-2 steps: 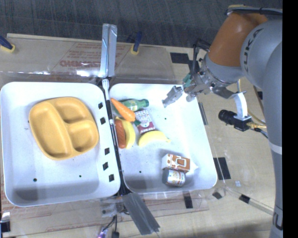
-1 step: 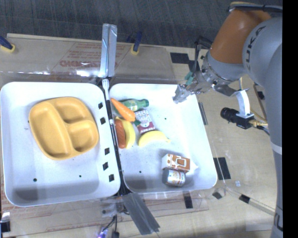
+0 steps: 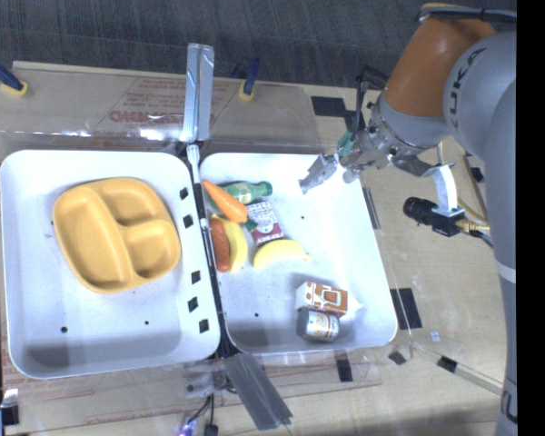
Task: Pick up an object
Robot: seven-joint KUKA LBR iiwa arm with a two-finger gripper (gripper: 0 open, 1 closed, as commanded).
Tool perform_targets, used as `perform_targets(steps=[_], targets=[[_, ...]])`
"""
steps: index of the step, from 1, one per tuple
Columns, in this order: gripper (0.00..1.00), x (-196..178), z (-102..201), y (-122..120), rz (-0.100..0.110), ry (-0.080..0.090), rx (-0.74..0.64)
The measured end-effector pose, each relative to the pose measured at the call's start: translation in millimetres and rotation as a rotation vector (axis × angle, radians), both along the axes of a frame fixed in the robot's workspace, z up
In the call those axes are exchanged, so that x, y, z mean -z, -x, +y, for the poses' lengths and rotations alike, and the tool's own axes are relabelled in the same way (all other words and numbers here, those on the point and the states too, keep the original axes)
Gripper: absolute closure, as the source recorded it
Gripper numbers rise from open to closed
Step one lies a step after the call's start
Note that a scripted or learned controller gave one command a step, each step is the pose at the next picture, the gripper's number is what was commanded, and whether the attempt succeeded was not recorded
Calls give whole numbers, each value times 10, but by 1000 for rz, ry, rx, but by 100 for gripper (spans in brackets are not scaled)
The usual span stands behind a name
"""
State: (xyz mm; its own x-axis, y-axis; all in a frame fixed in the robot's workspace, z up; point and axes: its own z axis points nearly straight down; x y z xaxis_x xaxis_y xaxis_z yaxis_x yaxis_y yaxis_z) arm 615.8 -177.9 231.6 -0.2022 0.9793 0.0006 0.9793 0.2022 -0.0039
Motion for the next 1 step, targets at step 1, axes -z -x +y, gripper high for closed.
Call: perform_targets(steps=[1], targets=[[0,446,633,103,-1,0,-94]])
